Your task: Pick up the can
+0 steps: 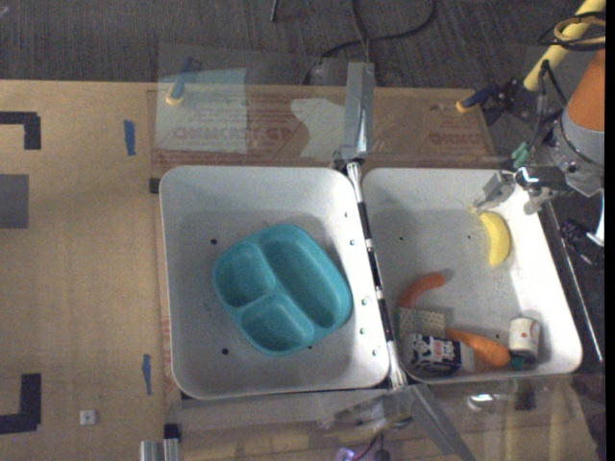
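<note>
White and small, the can (524, 335) stands at the right bin's (452, 200) five o'clock corner, beside a carrot (483, 347). It looks light, stiff, slick; grasp its sides. The gripper (509, 185) hangs apart at one o'clock.

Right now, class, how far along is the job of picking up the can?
Nothing looks done: the small white cylindrical can lies in the right bin's near corner. The pincer sits at the far edge by the yellow banana. Reaching, gripping and lifting remain.

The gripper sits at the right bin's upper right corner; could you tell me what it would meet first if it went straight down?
Likely the banana, lying just below-left of the gripper, or bare floor of the right bin beside it; depth is unclear. The can lies well away, near the lower right corner.
</note>
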Available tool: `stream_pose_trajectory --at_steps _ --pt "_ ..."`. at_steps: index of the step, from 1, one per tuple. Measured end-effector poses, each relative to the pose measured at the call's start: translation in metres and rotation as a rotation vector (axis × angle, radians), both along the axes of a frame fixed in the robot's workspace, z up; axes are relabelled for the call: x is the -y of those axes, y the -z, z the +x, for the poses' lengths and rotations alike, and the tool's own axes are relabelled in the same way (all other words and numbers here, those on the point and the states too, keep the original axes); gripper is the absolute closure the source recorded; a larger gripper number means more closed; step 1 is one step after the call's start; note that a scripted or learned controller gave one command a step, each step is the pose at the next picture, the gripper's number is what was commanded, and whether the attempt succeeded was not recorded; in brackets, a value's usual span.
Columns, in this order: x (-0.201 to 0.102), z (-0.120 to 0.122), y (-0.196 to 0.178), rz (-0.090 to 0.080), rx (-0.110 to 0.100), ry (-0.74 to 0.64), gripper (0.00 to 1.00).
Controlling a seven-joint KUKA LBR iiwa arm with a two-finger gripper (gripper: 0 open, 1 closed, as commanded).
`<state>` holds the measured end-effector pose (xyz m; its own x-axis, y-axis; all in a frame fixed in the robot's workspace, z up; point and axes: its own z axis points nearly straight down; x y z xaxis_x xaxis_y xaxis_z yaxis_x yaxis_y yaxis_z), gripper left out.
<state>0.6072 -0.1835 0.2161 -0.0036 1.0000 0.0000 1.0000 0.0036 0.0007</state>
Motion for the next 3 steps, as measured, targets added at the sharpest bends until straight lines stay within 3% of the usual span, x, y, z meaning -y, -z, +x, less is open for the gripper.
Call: stream_pose_trajectory --at_steps 1,2,3 --pt "-0.036 0.019 0.102 0.000 0.000 -0.034 0.00" --pt "-0.035 0.020 0.090 -0.001 0.004 -0.033 1.00" --pt "-0.024 -0.034 0.127 -0.001 0.010 -0.230 1.00"
